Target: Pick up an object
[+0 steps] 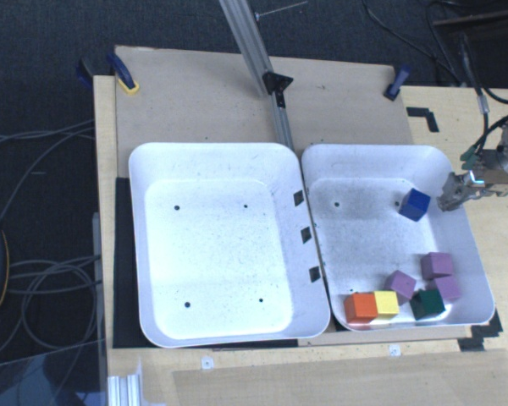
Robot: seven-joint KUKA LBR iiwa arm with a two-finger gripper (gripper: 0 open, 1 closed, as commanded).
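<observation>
The claw (451, 194) sits at the right rim of the right bin (322, 227), near its upper right corner, reaching in from the right. Whether it is open or closed cannot be told, and nothing shows in its grip. A blue cube (415, 205) lies on the bin floor just left of the claw, close to it but apart. The other blocks cluster in the bin's lower right corner, well apart from the claw: an orange block (361, 306) touching a yellow one (386, 304), a green block (426, 304), and three purple blocks (438, 266) near them. The left bin (144, 227) lies beside it on the table (203, 83).
</observation>
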